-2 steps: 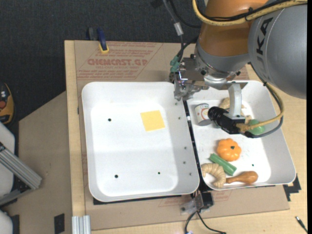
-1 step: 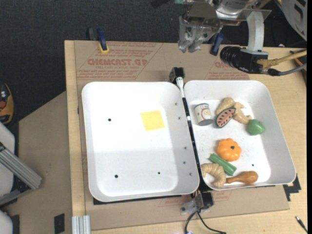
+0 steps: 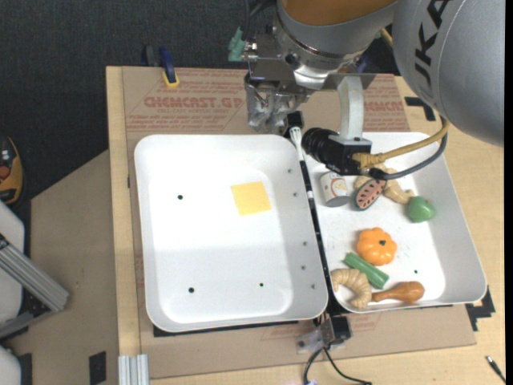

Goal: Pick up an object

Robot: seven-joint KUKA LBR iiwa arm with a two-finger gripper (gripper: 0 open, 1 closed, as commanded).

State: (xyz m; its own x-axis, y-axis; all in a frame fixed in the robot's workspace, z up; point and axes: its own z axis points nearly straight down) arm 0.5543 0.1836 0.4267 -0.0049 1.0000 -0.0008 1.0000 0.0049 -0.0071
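We see the gripper (image 3: 271, 109) up at the far edge of the bench, just behind the left bin (image 3: 160, 215), w/ nothing between its fingers; can't tell how wide they stand. A yellow square (image 3: 251, 198) lies flat in that bin. The right bin (image 3: 457, 239) holds an orange pumpkin (image 3: 376, 246), green ball (image 3: 419, 209), small can (image 3: 333, 188), etc.

Bins (image 3: 160, 239) glossy white plastic; pumpkin (image 3: 376, 246) shiny; bench (image 3: 128, 135) matt cardboard.
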